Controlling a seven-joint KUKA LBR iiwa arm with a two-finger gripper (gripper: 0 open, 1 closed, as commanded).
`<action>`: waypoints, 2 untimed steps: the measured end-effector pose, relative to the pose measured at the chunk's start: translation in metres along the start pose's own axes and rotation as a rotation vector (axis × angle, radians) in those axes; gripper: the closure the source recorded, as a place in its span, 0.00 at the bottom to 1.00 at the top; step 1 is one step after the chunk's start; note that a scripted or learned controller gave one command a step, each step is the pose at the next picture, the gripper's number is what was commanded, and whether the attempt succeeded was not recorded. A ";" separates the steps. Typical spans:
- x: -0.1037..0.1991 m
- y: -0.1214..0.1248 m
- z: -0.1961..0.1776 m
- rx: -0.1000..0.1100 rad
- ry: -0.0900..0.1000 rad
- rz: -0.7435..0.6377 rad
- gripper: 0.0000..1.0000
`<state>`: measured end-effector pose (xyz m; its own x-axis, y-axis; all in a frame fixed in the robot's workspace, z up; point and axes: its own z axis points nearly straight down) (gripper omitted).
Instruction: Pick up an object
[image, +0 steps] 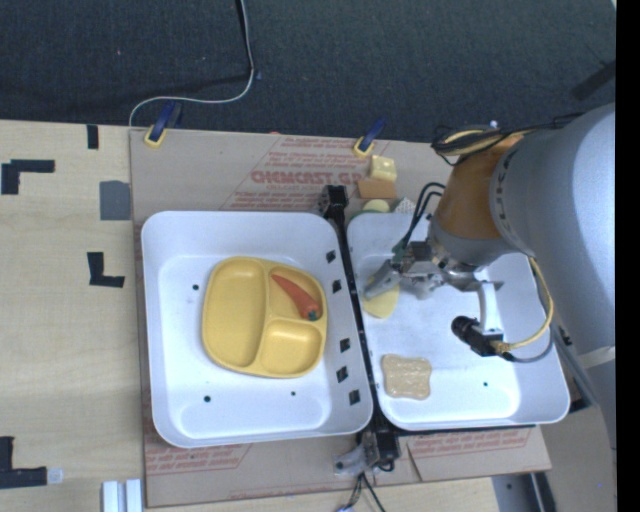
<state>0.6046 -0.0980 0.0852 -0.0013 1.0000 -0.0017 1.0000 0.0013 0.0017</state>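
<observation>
Orange chili (297, 294), tip toward upper left

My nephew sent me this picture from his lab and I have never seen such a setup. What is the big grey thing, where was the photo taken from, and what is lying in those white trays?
The big grey and orange thing is a robot arm, reaching in from the right. The one camera sits above the bench and looks down at a slant. At the arm's end is its gripper, low over the right bin, right at a pale yellow object; I cannot tell whether it holds it. A flat beige piece also lies in that bin. The left bin holds a yellow divided plate with a red chili pepper in one compartment. Small objects sit on the cardboard behind the bins.
</observation>
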 end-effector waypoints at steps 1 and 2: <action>0.003 0.009 0.000 0.002 0.001 0.000 0.00; 0.002 0.064 0.001 0.010 -0.003 -0.003 0.00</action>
<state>0.6682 -0.0955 0.0842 -0.0042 1.0000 -0.0050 1.0000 0.0042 -0.0081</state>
